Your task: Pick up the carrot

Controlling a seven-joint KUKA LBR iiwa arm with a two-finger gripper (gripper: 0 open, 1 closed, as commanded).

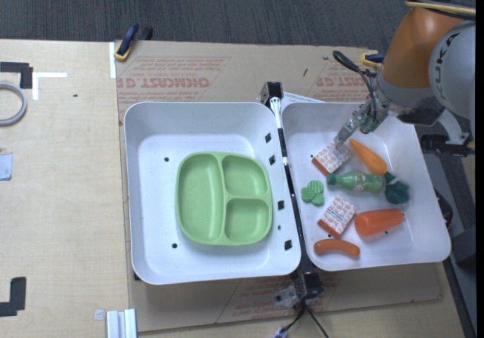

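The carrot (368,156) is a small orange tapered piece lying slantwise in the right bin (423,246), near its back right. My gripper (354,128) hangs just above and to the left of the carrot's upper end, over a patterned cracker pack (330,159). Nothing is visibly held in it. The grey arm with its orange band (420,38) comes in from the upper right.
In the right bin also lie a green bottle (359,181), a dark green broccoli (397,193), a small green piece (312,193), a second cracker pack (336,214), a larger orange-red vegetable (378,221) and a sausage (336,248). The left bin (144,178) holds a green divided plate (224,198).
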